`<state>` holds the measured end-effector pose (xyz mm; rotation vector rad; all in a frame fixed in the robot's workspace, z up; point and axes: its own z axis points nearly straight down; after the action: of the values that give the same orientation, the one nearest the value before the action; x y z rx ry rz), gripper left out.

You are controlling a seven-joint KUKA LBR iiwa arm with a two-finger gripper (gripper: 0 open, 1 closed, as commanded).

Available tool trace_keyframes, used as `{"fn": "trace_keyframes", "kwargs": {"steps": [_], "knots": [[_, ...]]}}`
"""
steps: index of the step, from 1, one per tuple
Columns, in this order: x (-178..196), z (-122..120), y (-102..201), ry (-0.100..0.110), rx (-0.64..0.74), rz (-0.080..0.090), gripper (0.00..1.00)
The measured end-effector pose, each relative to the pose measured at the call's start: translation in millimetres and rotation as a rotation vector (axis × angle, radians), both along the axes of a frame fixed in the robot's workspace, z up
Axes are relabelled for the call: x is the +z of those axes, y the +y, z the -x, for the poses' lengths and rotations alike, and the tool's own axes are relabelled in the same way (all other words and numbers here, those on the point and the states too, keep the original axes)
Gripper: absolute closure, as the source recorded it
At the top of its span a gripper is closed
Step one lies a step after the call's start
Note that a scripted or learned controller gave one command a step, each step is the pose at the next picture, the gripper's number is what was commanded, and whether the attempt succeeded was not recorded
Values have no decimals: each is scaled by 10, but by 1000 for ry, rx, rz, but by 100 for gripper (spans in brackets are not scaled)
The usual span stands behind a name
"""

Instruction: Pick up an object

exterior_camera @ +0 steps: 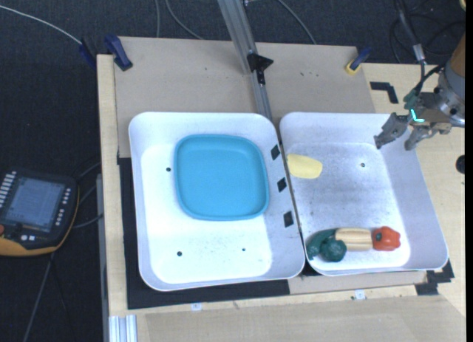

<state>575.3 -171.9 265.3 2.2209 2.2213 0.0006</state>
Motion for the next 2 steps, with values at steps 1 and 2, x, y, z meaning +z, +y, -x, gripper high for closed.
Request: {"fn": "trace_keyframes", "kwargs": {"steps": [1,2], "knots": [[-1,0,0,0,0,0,0],[-434,13,-62,3,0,0,0]]}}
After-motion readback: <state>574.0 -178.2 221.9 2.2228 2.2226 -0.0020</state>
